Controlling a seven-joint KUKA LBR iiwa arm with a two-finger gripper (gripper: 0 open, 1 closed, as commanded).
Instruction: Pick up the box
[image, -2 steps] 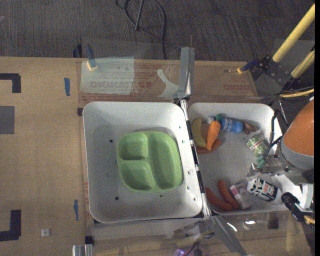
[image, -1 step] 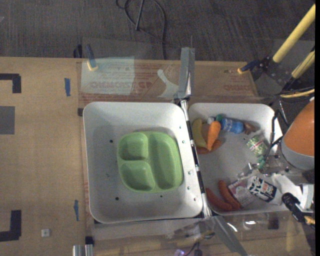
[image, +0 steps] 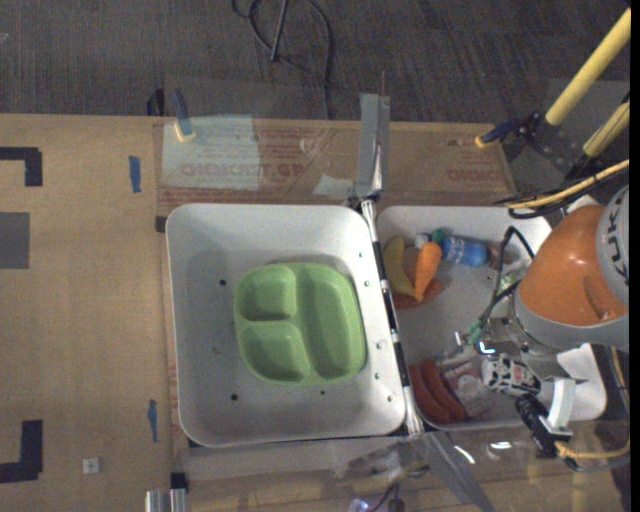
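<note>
Approach step, by the look of it, with no lift yet. Hanging low over the near half of the right bin (image: 400, 225), the gripper (image: 505, 372) below the arm's orange band (image: 565, 285). Impossible to tell whether spread or pressed together: too dark and too cluttered there with cables and wrist parts. Nothing seen pinched.

Lying flat on the floor of that bin, what looks like the box (image: 463, 382): a small pale printed carton, just beside the gripper on its left and partly overlapped by it. Touching or nearly touching the box's left edge, a pair of red sausage-like toys (image: 435, 392). Well apart from it, at the far end of the same bin, a toy carrot (image: 426, 270), a yellow banana-like piece (image: 397, 262) and a small bottle with a blue cap (image: 462, 250).

In the left bin (image: 190, 300), a green divided plate (image: 300, 325), of no part in the task. Around both bins, the brown desk (image: 80, 300).

Next, probably: centring over the carton, straddling its narrower sides, then dropping straight down, closing and raising. Worth minding the red toys pressed close on the left, since little room there for one side of the grasp, and a flat box against the bin floor easily slid rather than caught.
</note>
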